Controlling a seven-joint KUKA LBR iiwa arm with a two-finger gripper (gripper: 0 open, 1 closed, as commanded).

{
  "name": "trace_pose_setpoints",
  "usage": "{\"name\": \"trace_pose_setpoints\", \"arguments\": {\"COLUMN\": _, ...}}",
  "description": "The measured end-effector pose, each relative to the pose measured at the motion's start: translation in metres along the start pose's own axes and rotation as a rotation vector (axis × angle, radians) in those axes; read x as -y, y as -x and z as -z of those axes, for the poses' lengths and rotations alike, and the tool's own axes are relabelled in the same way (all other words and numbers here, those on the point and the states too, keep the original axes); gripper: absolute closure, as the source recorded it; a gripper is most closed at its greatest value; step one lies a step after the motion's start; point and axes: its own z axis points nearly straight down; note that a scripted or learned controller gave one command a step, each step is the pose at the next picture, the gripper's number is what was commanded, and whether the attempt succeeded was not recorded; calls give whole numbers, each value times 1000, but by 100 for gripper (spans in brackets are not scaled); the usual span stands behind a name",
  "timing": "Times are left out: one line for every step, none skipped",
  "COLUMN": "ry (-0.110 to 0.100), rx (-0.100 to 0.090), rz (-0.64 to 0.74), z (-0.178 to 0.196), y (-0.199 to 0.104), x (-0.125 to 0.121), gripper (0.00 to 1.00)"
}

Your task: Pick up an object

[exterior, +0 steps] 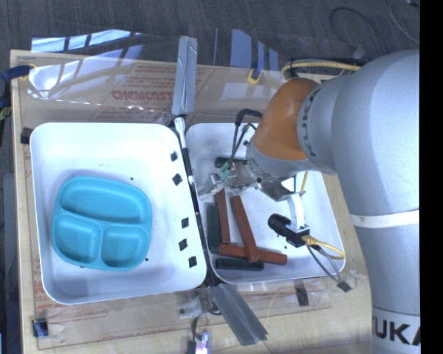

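Down at the upper left of the right-hand shallow white bin (321, 198), the two-finger gripper (232, 179) is reaching toward its contents; whether it is gripping anything I cannot tell. Just toward 6 o'clock, brown rigid sticks (242, 229) are lying beside dark green bars (215, 223). These are probably light, stiff and smooth; pinching one across its narrow width mid-length looks safest. Toward 9 o'clock, a turquoise divided plastic plate (101, 222) is sitting in the left white bin (52, 142).

smooth glossy plastic blue tray (102, 222), glossy white bins (44, 198).
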Motion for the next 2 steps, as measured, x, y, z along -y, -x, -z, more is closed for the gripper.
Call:
{"name": "trace_pose_setpoints", "arguments": {"ry": -1, "rx": 0, "rz": 5, "z": 10, "y": 0, "x": 0, "gripper": 100}}
{"name": "trace_pose_setpoints", "arguments": {"ry": 1, "rx": -1, "rz": -226, "z": 155, "y": 12, "x": -45, "gripper": 100}}
